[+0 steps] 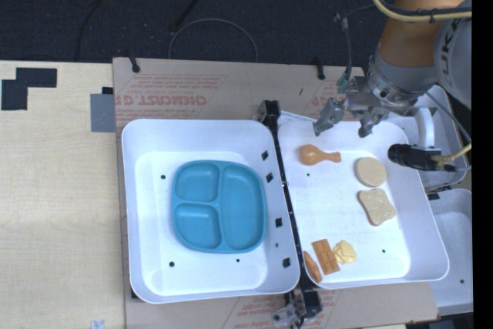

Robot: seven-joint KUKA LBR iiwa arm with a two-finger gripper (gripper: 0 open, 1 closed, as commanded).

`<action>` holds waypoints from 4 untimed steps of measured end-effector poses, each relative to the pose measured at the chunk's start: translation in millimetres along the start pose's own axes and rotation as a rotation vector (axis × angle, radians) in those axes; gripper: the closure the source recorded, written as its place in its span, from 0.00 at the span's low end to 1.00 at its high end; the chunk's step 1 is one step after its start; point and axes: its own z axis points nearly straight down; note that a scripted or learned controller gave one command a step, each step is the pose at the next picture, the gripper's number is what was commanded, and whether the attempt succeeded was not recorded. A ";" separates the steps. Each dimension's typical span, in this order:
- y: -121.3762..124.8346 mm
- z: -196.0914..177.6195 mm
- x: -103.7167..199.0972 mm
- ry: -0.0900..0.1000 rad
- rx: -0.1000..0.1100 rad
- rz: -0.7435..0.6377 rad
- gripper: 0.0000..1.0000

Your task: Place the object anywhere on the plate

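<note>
Bins sit side by side on your desk (54,189), and the left bin (146,142) carries the blue plate (218,206), a rounded dish split into three compartments, lying flat near the bin's middle with nothing on it. Your candidates for the task all lie in the right bin (431,258): a tan drumstick-shaped piece (318,156) near the far left corner, with its narrow end pointing right; a round pale biscuit (370,172) to its right; a toast-like slice (377,206) just in front of that biscuit; and, by the near edge, an orange-brown sausage-like stick (312,266), a brown cracker-like strip (324,256) and a small yellow lump (344,252) packed close together. You will see the gripper (347,119) over the far rim of the right bin, above and slightly right of the drumstick piece, well apart from the plate. Its jaws stand apart, spread open, with nothing between them. The grey arm (424,65) with its orange band (420,11) reaches in from the right. Cardboard (231,88) with red print lies under both bins, and dark cables (216,38) loop across the black floor beyond the desk.
</note>
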 end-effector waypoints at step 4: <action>-10.3 154.3 -0.5 -0.001 -0.006 0.000 0.00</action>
